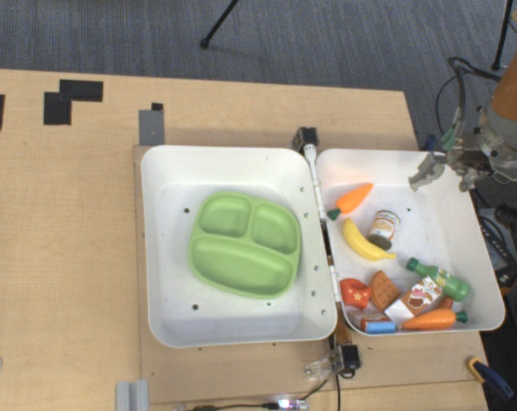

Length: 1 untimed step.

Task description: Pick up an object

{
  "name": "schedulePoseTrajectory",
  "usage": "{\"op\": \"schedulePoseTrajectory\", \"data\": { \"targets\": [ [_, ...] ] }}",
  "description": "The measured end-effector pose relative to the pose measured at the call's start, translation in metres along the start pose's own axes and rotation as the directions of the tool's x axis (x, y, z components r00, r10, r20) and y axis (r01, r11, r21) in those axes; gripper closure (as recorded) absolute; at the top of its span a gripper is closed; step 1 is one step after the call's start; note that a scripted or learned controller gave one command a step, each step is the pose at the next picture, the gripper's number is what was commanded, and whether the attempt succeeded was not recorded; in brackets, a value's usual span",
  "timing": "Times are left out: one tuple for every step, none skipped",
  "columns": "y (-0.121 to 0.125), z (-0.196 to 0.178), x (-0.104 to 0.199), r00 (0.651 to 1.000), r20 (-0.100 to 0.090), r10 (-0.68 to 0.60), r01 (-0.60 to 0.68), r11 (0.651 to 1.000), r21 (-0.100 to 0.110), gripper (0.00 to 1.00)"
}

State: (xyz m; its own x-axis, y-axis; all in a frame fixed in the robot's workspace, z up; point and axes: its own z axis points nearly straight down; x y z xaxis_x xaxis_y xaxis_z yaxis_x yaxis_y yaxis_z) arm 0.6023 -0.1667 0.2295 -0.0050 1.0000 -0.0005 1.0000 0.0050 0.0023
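Toy food [404,302] crowds the right bin's [481,238] near corner, while the pincer [442,168] hangs empty and spread wide above its far edge.

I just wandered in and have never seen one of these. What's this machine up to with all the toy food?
A robot arm reaches in from the right, its gripper hanging over the far corner of the right bin. It holds nothing. That bin has toy food: a carrot, a banana, a small jar. The left bin holds a green divided plate.
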Motion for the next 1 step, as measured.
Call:
{"op": "schedulePoseTrajectory", "data": {
  "targets": [
    [-0.0058,0.144,0.0611,0.996,0.0,0.085,-0.085,0.996,-0.002,0.0]
  ]
}}
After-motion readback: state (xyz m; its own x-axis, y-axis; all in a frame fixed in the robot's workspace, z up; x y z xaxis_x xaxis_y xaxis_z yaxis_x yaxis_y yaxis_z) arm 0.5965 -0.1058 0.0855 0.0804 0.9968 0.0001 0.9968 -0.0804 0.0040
